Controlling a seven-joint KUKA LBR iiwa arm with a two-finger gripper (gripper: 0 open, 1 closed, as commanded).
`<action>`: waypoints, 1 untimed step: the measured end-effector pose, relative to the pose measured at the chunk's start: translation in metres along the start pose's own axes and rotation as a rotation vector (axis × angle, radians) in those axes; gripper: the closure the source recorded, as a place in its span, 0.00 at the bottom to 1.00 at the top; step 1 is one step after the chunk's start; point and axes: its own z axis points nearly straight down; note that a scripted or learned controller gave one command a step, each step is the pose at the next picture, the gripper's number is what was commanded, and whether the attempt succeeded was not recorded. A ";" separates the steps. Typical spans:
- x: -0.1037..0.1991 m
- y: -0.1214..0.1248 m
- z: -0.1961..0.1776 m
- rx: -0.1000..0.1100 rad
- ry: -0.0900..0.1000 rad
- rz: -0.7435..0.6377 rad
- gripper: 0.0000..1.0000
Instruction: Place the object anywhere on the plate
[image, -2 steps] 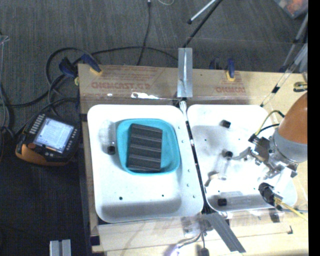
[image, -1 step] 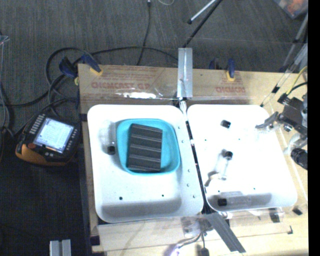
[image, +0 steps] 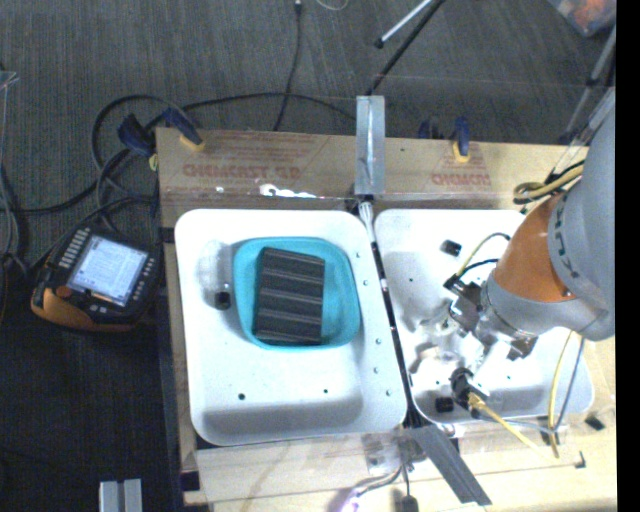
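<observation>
A blue plate (image: 343, 300) lies in the left bin (image: 280, 400), toward its back. A dark grey ribbed block (image: 290, 295) rests flat on the middle of the plate. My gripper (image: 437, 345) is low in the right bin (image: 410, 255), near that bin's left front part. It is well apart from the plate and the block. Nothing shows held in it.
A pale translucent lump (image: 211, 264) and a small black piece (image: 222, 297) lie just left of the plate. Another small black piece (image: 451, 246) sits at the back of the right bin. The divider (image: 385, 300) between the bins runs just left of the gripper.
</observation>
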 end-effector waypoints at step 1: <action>-0.018 -0.004 -0.099 -0.002 -0.002 0.036 0.00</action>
